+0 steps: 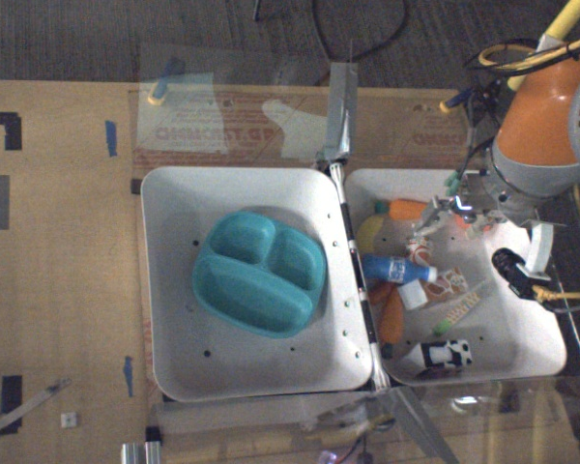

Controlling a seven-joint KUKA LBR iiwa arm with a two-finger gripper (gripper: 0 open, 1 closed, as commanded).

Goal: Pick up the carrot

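Beside blue bottle [396, 270], tapered orange carrot [391, 319]

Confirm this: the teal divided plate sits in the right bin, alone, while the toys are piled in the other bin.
Not right. The camera view shows the teal divided plate in the left bin, alone; the toys, the carrot among them, are piled in the right bin.

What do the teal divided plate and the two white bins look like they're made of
The teal divided plate looks like moulded plastic, smooth with a soft sheen: even colour, rounded compartment edges. The left bin and right bin also look like plastic, white and matte to slightly glossy, with rounded corners and shallow sloped walls. Coated metal can't be ruled out from this view.
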